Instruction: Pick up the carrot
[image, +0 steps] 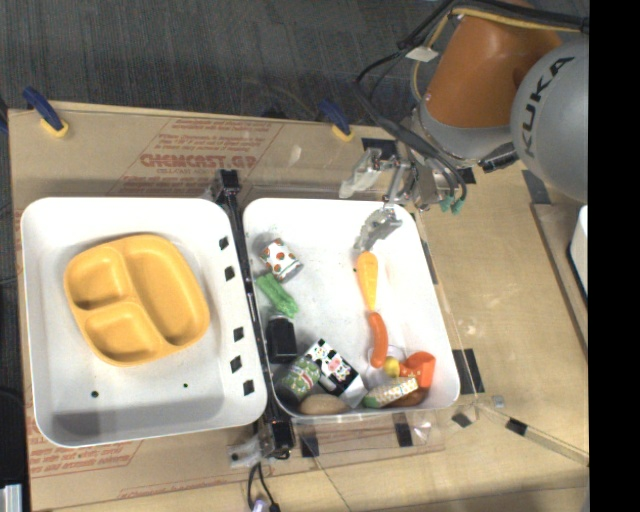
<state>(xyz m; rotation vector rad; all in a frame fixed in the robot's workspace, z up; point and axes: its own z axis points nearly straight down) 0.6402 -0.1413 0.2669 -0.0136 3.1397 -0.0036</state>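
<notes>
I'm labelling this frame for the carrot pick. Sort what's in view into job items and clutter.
Job items:
- carrot, right bin
- end effector, just above the carrot's top end

Clutter:
- yellow divided tray, left bin
- red sausage
- green pepper
- cow-print carton
- spotted red-and-white can

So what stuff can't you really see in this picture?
- Carrot: the fingers sit right at its top end, but whether they touch it is too small to tell.
- Pile in the right bin's near corner: things overlap, so several are partly hidden.
- Robot arm: cut off by the top edge.
</notes>
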